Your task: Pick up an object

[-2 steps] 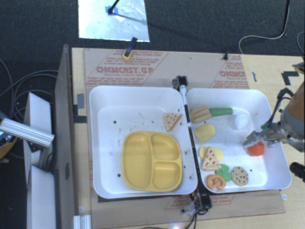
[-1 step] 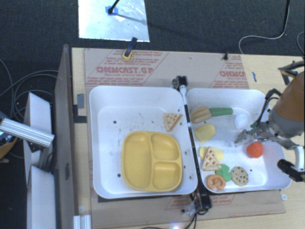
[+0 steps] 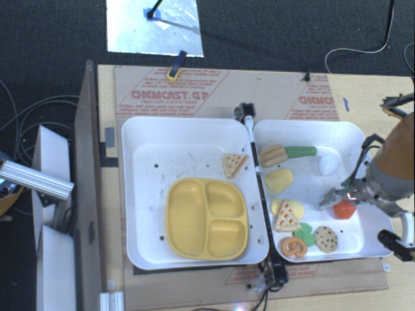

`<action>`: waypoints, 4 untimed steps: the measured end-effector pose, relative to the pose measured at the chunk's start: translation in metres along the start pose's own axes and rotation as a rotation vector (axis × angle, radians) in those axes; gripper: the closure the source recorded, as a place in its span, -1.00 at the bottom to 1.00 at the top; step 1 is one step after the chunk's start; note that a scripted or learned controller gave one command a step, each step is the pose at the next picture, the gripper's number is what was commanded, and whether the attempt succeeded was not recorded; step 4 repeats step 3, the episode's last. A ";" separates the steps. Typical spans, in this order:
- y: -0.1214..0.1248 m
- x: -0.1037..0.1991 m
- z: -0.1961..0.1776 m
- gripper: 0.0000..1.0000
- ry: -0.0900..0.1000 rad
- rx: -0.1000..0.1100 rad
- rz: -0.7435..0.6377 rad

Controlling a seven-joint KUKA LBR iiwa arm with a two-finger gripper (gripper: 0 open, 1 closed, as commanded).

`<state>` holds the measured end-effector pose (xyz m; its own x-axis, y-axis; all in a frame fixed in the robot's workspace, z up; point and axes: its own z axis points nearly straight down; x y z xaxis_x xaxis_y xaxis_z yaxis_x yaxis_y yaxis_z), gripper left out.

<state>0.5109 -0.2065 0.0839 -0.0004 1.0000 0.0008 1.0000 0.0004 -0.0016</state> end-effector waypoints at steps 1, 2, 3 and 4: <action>0.002 0.000 -0.011 1.00 -0.001 -0.006 -0.002; 0.074 0.034 -0.001 1.00 -0.002 -0.009 -0.009; 0.099 0.117 -0.001 1.00 -0.001 -0.006 -0.011; 0.099 0.117 -0.001 1.00 -0.001 -0.006 -0.011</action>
